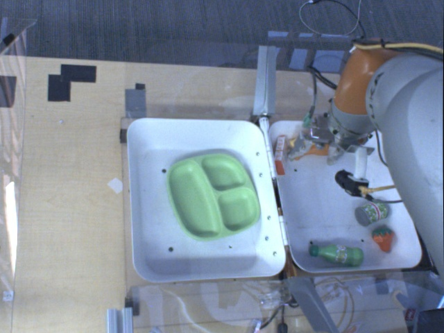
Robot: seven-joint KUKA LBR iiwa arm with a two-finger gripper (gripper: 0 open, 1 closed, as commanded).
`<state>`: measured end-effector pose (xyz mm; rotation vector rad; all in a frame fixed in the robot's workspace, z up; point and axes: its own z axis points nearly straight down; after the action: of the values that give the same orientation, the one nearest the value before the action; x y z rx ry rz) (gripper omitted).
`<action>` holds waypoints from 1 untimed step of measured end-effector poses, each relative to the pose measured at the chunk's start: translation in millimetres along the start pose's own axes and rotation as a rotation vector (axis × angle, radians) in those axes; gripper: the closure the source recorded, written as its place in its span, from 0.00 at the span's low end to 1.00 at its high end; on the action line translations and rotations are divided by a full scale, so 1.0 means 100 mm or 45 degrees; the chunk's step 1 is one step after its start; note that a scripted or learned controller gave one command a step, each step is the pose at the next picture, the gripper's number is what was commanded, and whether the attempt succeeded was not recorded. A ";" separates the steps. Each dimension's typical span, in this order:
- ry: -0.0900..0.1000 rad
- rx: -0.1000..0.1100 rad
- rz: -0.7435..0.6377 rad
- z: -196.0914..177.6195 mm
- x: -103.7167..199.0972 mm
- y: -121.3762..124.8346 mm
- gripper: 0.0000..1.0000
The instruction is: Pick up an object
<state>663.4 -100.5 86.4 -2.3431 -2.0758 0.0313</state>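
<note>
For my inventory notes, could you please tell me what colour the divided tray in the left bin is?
The tray is light green, seen clearly in the camera view.

It looked like a robotics lab: a pale wooden counter [69,207] carried two white bins [146,207] bolted in metal brackets [263,82], with loose cables [333,9] and grey carpet [139,12] behind.

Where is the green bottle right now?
The green bottle lies on its side near the front edge of the right bin, just left of the small can and the red strawberry-like toy.
</note>
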 end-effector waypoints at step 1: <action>0.000 0.000 0.000 0.00 0.00 0.00 0.00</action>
<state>663.4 -100.5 86.3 -2.3432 -2.0759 0.0313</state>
